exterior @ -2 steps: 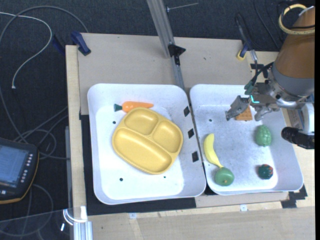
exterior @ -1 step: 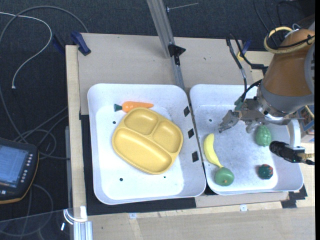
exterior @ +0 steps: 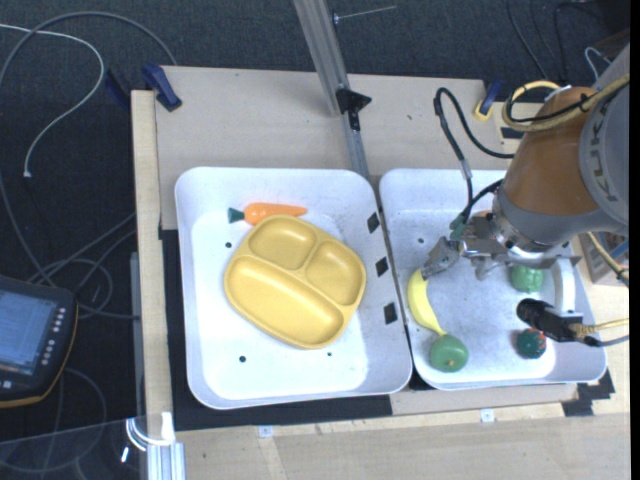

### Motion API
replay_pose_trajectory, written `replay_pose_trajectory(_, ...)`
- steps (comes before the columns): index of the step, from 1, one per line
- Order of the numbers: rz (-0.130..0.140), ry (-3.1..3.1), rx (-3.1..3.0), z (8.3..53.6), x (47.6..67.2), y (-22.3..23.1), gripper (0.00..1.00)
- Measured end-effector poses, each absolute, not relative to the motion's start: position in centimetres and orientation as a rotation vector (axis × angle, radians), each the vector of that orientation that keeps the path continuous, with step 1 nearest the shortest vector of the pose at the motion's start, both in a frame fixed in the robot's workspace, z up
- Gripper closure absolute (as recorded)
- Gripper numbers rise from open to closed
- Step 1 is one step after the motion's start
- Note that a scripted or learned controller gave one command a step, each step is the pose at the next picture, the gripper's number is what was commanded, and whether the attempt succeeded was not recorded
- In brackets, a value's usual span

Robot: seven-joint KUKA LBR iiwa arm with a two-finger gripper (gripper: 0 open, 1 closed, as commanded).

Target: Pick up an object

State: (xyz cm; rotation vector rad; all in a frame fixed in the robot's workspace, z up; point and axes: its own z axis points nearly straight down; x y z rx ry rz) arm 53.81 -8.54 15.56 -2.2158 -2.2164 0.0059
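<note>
Right bin point(exterior: 480, 193): banana point(exterior: 424, 303) lies near the left wall, long axis roughly near-to-far, curved, far tip toward the gripper point(exterior: 447, 253). Gripper hangs just above that tip, fingers spread, nothing between them. Green apple point(exterior: 448, 352) just beside the banana's near end.

Two white bins point(exterior: 200, 298) on bench point(exterior: 260, 108)

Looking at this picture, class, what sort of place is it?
Probably a robot lab test bench: a robot arm reaches over two white bins holding toy food, with loose cables on the floor.
</note>
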Motion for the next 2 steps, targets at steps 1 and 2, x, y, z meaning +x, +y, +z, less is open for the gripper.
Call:
replay_pose_trajectory(1, 0.007, -2.216, -2.216, 9.3, 53.6, -8.1, 0.0)
replay_pose_trajectory(2, -0.003, -2.22, -2.22, 10.7, 53.8, -8.0, 1.0)
